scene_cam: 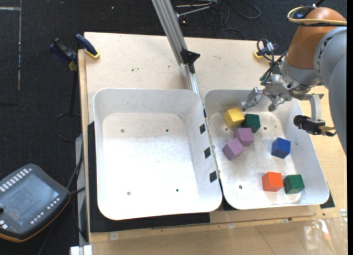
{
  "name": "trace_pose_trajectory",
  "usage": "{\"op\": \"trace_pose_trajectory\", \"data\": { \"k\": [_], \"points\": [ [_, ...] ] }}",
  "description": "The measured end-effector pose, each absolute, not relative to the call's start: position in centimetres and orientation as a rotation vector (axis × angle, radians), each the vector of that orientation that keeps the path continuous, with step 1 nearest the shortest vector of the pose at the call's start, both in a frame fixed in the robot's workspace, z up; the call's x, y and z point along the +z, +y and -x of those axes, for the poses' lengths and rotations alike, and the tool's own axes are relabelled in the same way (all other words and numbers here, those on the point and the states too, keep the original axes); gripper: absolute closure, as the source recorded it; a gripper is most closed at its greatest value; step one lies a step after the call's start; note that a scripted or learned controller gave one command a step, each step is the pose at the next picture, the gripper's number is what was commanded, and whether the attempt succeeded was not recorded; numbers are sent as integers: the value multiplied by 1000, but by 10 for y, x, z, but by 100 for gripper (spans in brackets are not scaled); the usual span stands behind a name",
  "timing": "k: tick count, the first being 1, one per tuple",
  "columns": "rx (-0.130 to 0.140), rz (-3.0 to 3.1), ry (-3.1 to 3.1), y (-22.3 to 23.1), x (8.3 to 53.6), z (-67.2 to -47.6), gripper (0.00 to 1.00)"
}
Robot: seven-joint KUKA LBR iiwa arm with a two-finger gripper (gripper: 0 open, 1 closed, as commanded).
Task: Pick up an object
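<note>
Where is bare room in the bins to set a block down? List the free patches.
The left bin offers its whole floor. In the right bin, free floor lies between the purple blocks and the orange block. It is crowded around the yellow block and dark green block, below the gripper.

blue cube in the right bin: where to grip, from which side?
Probably straight from above, fingers on two opposite side faces. The blue cube sits flat and alone in the right bin, with bare floor all round it, so either pair of faces looks free. The gripper sits near the bin's far rim.
</note>
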State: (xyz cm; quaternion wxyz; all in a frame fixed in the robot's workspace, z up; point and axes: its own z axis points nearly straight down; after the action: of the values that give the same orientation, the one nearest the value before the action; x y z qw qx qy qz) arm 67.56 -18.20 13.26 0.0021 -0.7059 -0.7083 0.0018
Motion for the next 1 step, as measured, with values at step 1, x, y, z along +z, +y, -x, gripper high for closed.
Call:
{"op": "trace_pose_trajectory", "data": {
  "k": [1],
  "points": [
    [2,2217,-2225,-181,94,-676,0]
  ]
}}
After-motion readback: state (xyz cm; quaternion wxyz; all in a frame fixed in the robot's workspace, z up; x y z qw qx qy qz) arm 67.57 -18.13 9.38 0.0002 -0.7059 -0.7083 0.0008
